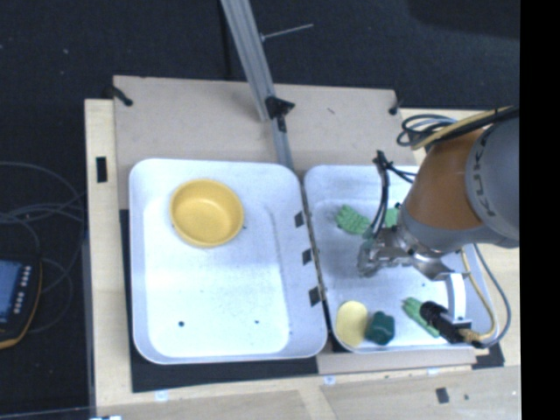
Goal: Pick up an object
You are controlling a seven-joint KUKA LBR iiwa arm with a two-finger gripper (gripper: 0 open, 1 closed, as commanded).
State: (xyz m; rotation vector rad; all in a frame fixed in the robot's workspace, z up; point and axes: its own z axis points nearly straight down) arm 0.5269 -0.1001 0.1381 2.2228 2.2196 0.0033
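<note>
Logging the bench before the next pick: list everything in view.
Left bin: one, white, view's left.
Right bin: one, white, beside it.
Bowl: one, yellow, left bin, far half.
Leafy piece: one, light green, right bin, far side.
Rounded piece: one, pale yellow, right bin, near edge.
Chunky piece: one, dark green, beside the rounded piece.
Stick: one, green, right bin, near right corner.
Rail: one, grey, slanting toward the bins.
Arm: one, grey, orange band, over right bin.
Hand: one, grey, over right bin's middle.
</note>
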